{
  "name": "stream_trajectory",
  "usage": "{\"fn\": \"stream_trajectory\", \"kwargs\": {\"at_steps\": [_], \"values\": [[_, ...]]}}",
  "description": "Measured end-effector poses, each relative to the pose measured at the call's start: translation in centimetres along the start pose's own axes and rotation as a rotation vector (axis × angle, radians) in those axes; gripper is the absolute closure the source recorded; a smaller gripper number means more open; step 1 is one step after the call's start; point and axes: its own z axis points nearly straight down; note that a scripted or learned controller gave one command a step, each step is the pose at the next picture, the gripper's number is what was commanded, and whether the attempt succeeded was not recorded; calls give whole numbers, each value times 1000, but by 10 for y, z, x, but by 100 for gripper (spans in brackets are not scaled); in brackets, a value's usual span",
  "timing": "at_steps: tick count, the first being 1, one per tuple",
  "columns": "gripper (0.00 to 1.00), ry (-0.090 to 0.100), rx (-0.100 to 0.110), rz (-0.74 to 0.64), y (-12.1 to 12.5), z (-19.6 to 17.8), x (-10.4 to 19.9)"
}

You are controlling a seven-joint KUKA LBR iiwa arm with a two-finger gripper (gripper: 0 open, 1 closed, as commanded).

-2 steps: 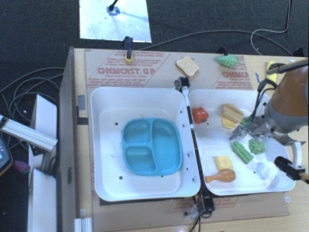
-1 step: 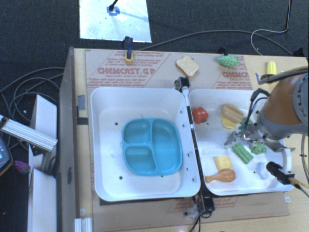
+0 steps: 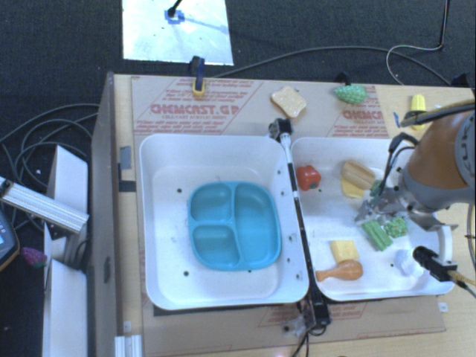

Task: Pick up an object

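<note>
Nearest you, along the front wall of the right bin (image 3: 372, 294), lie an orange drumstick-shaped toy (image 3: 340, 272) and, just behind it, a yellow cheese-like block (image 3: 343, 251); a small white piece (image 3: 402, 259) sits off toward the arm's side. Next back, the gripper (image 3: 375, 208) hangs low over the green items: a green stalk-like piece (image 3: 376, 234) and a green bumpy piece (image 3: 396, 227) just beside it. The metal parts blur together there, so you cannot tell how the hand stands, nor whether anything is in it. Judging by this, the step in hand is the approach or descent onto the green pieces, with no lift yet evident. The next move likely calls for a settled close on one piece, then a straight rise; the two greens lie so near each other that a pinch may catch both or nudge one aside. Further back in the same bin, note a tan bread-like roll (image 3: 358, 174) and a red toy (image 3: 308, 176) by the divider. The left bin (image 3: 160, 199) bears a blue divided plate (image 3: 234, 224). Beyond the bins, on the board, rest a toast slice (image 3: 288, 101) and a green cluster (image 3: 350, 93).
</note>
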Motion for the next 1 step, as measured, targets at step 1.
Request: {"fn": "stream_trajectory", "kwargs": {"at_steps": [1], "values": [[100, 0, -1, -1, 25, -157, 38]]}}
